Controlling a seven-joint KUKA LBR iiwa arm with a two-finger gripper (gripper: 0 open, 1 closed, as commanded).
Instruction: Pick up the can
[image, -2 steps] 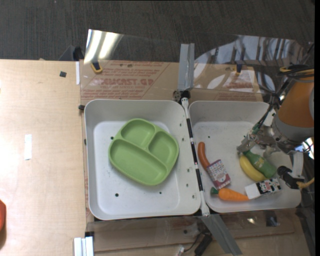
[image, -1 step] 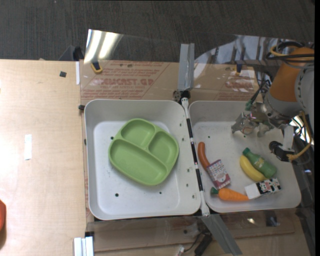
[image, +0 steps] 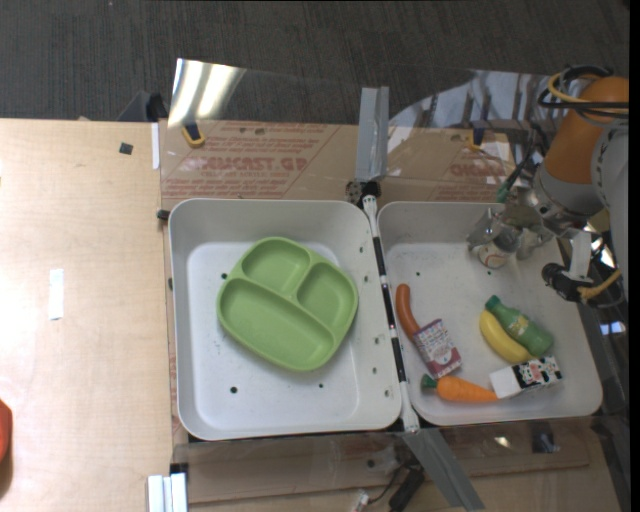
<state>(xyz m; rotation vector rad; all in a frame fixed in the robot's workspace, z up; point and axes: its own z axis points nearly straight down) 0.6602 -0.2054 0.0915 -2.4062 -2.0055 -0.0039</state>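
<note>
Can (image: 490, 247) is being seen near far edge of right bin (image: 590, 400), jaws (image: 497, 240) being positioned directly over it, presumably for a grasp. Jaw opening cannot be told; no hold is being shown.

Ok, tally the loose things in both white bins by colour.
Green: 2, divided plastic plate, bottle
Orange: 2, carrot, sausage
Yellow: 1, banana
Pink: 1, packet
White: 1, carton
Silver: 1, can
Total: 8
</note>
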